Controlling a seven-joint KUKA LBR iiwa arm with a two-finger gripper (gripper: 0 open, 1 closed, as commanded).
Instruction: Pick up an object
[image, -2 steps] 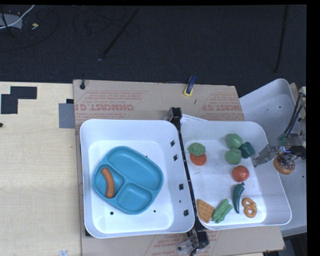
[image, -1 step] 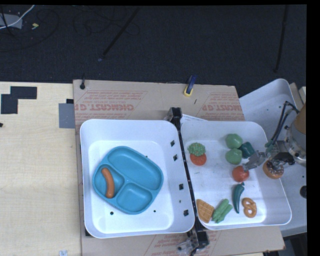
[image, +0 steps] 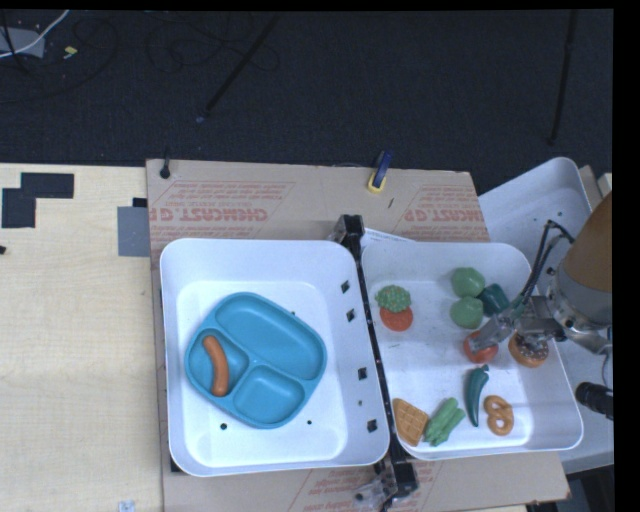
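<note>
1. Gripper (image: 497, 332) position: low over the right bin (image: 540, 440), entering from the right edge; its tip sits at a small red toy (image: 478, 349), apparently a tomato.
2. Finger state: cannot be read at this resolution (the metal parts blur into the toys around them), and no object is visibly held.
3. Candidate objects in the right bin: two green round toys (image: 466, 297) and a dark teal piece (image: 494, 298) just above the gripper; a brown doughnut-like toy (image: 528, 350) touching or just beside the wrist; a dark green pepper (image: 476, 390), a pretzel (image: 498, 415), a waffle-patterned piece (image: 409, 420) and a light green vegetable (image: 442, 421) toward the near wall; a red-and-green toy (image: 395, 307) well apart, near the divider.
4. Left bin (image: 180, 420): holds a blue compartment plate (image: 280, 350) with a toy sausage (image: 216, 364) in its left compartment.
5. Assessment: the low approach suggests a grasp attempt on the red toy. Crowding raises the chance of nudging a neighbour or closing on nothing.
</note>
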